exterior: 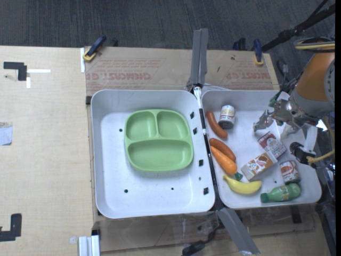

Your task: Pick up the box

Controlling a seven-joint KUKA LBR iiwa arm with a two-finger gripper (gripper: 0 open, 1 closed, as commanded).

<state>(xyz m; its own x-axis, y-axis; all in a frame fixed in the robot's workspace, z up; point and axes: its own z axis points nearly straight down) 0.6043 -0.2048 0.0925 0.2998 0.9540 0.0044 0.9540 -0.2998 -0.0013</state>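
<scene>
From the camera view I read the layout as a sorting setup: the left bin holds just a green divided plate, sitting flat near its middle, while the right bin carries all the clutter, which keeps the pick targets within the arm's reach from the right of the frame. In that bin I see a small can at the upper left, a sausage below it, a carrot, a banana, a green bottle and a second can. The box, a small carton, lies flat and slanted at the bin's centre, just above the banana. My gripper hangs at the bin's upper right, over a small red-and-white packet; I cannot tell how far it is open, and I see nothing held in it. The box sits below and slightly left of it, apart.
</scene>
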